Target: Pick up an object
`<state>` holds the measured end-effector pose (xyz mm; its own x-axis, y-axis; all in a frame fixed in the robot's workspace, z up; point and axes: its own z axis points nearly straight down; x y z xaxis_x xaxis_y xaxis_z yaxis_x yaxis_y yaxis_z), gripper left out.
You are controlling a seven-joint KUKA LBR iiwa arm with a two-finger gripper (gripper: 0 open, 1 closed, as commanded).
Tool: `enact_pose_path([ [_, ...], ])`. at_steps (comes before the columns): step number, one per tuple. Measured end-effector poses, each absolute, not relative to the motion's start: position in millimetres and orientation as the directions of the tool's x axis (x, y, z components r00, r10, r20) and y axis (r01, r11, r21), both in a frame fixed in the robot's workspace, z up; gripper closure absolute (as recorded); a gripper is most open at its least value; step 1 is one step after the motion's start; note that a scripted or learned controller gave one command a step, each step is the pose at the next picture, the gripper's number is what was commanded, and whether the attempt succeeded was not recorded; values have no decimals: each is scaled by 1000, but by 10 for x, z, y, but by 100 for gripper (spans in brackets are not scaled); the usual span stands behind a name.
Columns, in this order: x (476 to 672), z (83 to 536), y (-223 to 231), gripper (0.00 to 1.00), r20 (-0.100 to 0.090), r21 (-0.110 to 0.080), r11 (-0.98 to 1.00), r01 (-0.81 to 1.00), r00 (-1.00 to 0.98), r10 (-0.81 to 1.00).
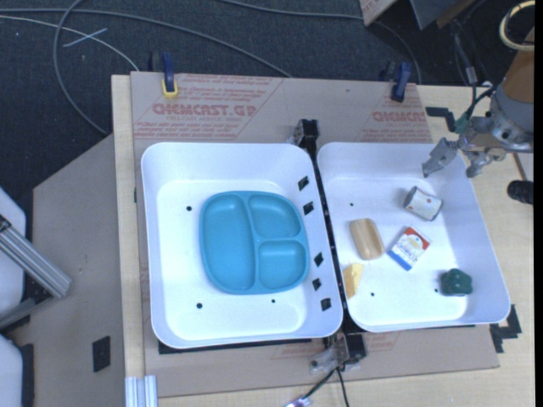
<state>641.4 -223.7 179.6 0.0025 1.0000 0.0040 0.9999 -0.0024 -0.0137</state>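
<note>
Two white bins [161, 227], blue plate [253, 241] left, tool [458, 161] spread wide, holding nothing, above right bin's far edge.

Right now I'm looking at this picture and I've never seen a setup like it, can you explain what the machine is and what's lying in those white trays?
One camera looks down at a slant on a bench. On it sit two shallow white bins side by side. The left bin holds a blue divided plate. The right bin holds small things: a grey and white piece, a tan block, a red, white and blue packet, a yellow bit and a dark green lump. The machine is a robot arm reaching in from the right. Its tool hangs over the right bin's far corner, with nothing between its fingers.
</note>
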Motion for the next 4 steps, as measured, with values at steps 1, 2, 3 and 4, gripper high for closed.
enact_pose_path([
  [1, 6450, 1877, -2234, 0, 0, 0, 1, 1000, -1, 1000],
  [2, 6511, 1278, -2192, 0, 3, -6, 2, 1000, -2, 1000],
  [3, 6522, 837, -2149, 0, 8, -3, 4, 1000, -4, 1000],
  [4, 6533, 976, -2168, 100, 2, 1, 6, 1000, -6, 1000],
])
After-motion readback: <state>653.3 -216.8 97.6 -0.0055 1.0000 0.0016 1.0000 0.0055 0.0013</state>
